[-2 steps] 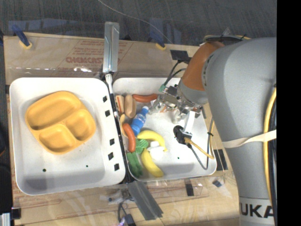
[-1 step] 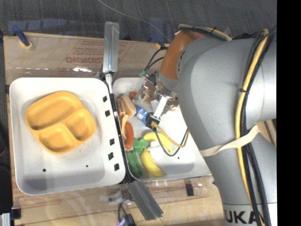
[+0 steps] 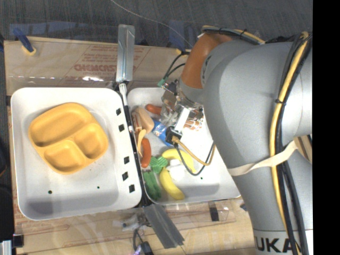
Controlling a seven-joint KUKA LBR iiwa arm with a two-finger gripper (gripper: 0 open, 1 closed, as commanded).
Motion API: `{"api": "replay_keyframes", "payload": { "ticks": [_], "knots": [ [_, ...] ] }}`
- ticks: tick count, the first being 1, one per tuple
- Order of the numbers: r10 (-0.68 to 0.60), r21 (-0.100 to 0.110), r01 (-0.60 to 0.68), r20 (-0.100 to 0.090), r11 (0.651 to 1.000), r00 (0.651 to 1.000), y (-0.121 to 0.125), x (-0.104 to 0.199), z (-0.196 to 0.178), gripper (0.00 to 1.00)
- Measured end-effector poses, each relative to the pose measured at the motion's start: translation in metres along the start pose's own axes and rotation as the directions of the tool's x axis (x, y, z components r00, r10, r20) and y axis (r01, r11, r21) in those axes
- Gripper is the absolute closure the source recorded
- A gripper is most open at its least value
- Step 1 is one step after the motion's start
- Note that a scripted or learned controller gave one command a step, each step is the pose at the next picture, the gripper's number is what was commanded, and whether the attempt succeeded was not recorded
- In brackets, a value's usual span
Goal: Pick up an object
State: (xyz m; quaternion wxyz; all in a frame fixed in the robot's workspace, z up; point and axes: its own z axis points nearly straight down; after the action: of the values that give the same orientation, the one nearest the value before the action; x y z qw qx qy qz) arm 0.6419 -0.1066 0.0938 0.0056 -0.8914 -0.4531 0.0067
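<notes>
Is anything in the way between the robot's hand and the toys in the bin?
Nothing visible is. The hand is already down in the right bin, right over the heap of toy food, near a blue piece and the bananas.

We find the right bin (image 3: 212,187) crowded along its left wall with toy food (image 3: 159,158); the grey arm (image 3: 249,105) overhangs its right half; left of it, a yellow tray (image 3: 68,137) occupies the neighbouring bin's upper part.

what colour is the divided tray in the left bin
Yellow-orange; the divided tray shows plainly in the camera view, lying in the left bin.
</notes>
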Motion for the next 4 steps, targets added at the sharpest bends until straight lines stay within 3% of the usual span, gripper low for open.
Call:
{"api": "replay_keyframes", "payload": {
  "ticks": [1,2,3,4],
  "knots": [
    [0.301,-0.012,-0.301,-0.011,0.954,0.954,-0.004,0.029,-0.16,1.0],
    [0.473,-0.009,-0.473,-0.01,0.881,0.881,-0.025,0.001,-0.216,1.0],
    [0.569,-0.009,-0.569,-0.011,0.822,0.822,-0.022,-0.068,-0.264,1.0],
    [0.494,-0.004,-0.494,-0.005,0.87,0.87,-0.009,-0.128,-0.268,1.0]
  ]
}}
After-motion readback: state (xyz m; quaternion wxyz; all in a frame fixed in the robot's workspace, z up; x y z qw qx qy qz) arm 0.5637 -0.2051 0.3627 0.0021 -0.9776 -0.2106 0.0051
